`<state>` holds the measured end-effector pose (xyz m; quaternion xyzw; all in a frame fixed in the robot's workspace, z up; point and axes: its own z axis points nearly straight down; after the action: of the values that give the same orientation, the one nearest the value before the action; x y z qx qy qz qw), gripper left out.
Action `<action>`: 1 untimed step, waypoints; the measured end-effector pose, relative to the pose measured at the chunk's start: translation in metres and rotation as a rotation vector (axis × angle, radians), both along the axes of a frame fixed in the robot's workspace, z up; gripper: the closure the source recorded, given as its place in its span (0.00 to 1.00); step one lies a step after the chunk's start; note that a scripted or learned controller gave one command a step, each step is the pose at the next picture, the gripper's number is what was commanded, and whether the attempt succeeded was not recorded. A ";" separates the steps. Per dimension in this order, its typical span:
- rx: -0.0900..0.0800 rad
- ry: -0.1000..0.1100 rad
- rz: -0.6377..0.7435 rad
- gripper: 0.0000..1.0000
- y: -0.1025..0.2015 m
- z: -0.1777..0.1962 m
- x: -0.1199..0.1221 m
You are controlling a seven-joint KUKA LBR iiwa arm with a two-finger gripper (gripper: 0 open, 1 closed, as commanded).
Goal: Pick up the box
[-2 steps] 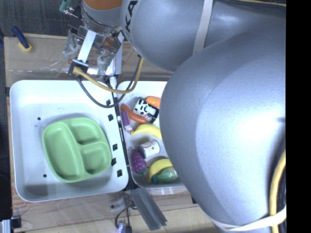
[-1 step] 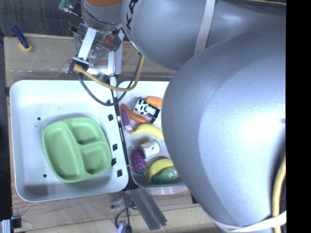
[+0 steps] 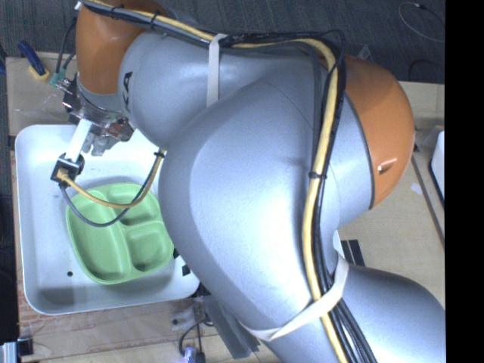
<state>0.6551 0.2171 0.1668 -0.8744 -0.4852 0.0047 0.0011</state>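
My gripper [image 3: 101,130] hangs over the far left corner of the left white bin [image 3: 34,225], below the orange band of the wrist [image 3: 102,36]. A green divided tray [image 3: 121,237] lies in the bin, just nearer the camera than the gripper and a little to its right. The grey bulk of my arm [image 3: 265,187] covers the middle and right of the camera view and hides whatever lies beneath it, including the right part of the bin.
A blue-handled tool [image 3: 30,57] lies on the wooden bench beyond the bin's far left corner. Bare bench [image 3: 427,119] shows at the right past the arm. The bin floor left of the green tray is bare white.
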 end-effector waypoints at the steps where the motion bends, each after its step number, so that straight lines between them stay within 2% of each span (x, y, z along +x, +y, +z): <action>1: 0.001 -0.002 -0.001 0.00 0.000 0.001 0.000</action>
<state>0.6556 0.2169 0.1677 -0.8746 -0.4849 0.0038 0.0010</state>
